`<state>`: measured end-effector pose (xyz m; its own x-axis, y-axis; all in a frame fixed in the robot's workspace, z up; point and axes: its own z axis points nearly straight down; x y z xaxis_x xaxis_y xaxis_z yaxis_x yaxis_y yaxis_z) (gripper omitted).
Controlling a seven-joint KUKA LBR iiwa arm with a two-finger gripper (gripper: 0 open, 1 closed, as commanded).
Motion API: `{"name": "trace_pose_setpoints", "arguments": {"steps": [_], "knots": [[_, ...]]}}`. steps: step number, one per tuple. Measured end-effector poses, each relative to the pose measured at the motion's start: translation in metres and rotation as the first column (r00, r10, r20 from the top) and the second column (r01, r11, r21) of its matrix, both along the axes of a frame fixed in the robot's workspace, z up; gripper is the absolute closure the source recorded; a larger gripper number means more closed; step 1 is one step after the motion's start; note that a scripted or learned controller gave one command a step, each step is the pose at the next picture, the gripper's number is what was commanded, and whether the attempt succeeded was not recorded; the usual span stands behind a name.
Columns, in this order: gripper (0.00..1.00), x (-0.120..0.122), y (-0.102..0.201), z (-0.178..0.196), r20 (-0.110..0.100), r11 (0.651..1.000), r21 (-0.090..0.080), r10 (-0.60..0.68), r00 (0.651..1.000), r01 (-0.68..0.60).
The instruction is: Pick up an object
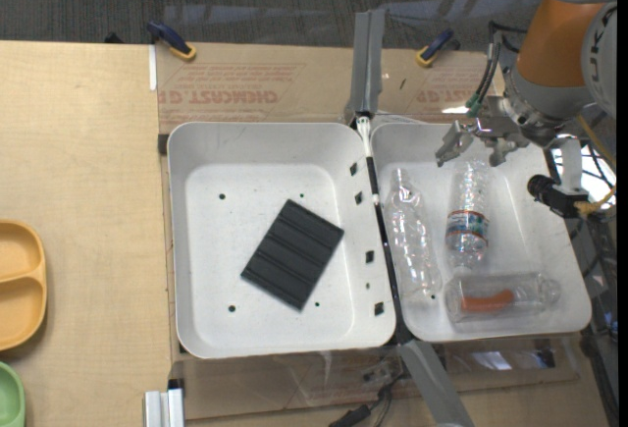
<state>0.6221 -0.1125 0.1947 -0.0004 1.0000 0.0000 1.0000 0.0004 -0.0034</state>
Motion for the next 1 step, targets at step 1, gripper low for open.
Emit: {"name": "trace_pose_setpoints", "arguments": {"steps": [1], "knots": [[0.00, -0.0290, -0.0565, -0.1028, 0.003, 0.986, 0.000, 0.168, 0.986, -0.168]]}}
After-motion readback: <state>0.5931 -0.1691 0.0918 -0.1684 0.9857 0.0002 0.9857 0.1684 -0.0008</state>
